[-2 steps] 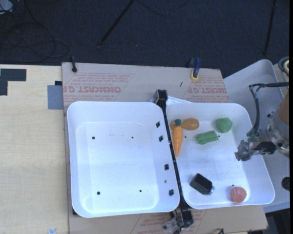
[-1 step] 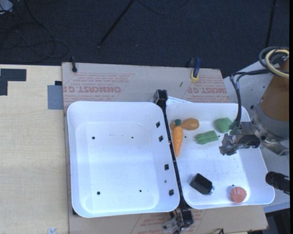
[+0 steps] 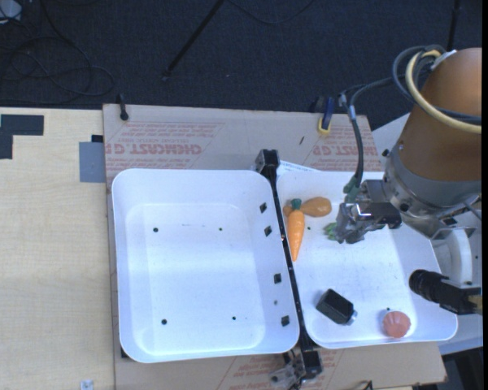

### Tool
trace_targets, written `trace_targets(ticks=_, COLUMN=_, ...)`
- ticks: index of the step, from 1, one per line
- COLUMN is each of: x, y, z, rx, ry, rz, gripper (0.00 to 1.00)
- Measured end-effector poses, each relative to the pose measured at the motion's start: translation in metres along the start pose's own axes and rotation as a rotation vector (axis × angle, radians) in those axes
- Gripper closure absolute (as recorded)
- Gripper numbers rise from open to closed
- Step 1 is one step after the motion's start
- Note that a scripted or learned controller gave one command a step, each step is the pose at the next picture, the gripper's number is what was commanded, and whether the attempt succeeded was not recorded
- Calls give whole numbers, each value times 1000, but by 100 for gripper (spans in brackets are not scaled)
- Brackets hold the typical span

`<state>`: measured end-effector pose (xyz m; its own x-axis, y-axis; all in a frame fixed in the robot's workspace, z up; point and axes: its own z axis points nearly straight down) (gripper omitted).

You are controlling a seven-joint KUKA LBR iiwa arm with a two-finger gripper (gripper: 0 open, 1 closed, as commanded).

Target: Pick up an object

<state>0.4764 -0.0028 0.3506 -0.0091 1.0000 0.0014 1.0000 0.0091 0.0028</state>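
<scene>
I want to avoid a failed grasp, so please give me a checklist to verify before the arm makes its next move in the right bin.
1. Gripper is over the right bin: ok, it hangs near the bin's upper middle.
2. Something is under or beside the gripper: cannot tell; a small greenish thing shows at its left side, too blurred to name.
3. An object is held between the fingers: cannot tell.
4. Other targets lie free: ok. The carrot lies along the divider, the yellow-orange piece beside its top, the black block and the pink ball near the front edge.
5. The carrot has room for fingers on both sides: not ok, it lies against the bin wall.
</scene>
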Motion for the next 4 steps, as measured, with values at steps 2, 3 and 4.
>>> trace_targets(ticks=2, x=129, y=0, z=-39, rx=9, ry=-2, rz=3, gripper=100)
trace_targets(ticks=3, x=116, y=1, z=-141, rx=-3, ry=0, rz=8, gripper=100)
trace_targets(ticks=4, x=164, y=1, z=-74, rx=10, ry=-4, rz=6, gripper=100)
